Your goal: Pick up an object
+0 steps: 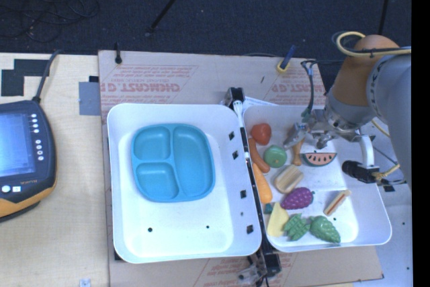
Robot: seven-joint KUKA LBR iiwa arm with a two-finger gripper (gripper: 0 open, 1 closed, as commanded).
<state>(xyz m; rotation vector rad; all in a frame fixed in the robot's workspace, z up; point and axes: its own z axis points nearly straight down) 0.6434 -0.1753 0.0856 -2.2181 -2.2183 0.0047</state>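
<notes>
Tool (308,134): over right bin (376,228), far end, just above watermelon slice (318,158) | opening: cannot tell, apparently nothing gripped | toy food in right bin: tomato (261,133), grapes (297,198) | left bin (168,238): blue plate (173,162).

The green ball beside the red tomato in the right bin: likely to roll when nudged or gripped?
Probably. The green ball looks round and smooth, so it may roll or slip. The red tomato and carrot crowd it, perhaps limiting travel.

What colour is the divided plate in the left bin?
Light blue plate, seen clearly in the camera view.
</notes>
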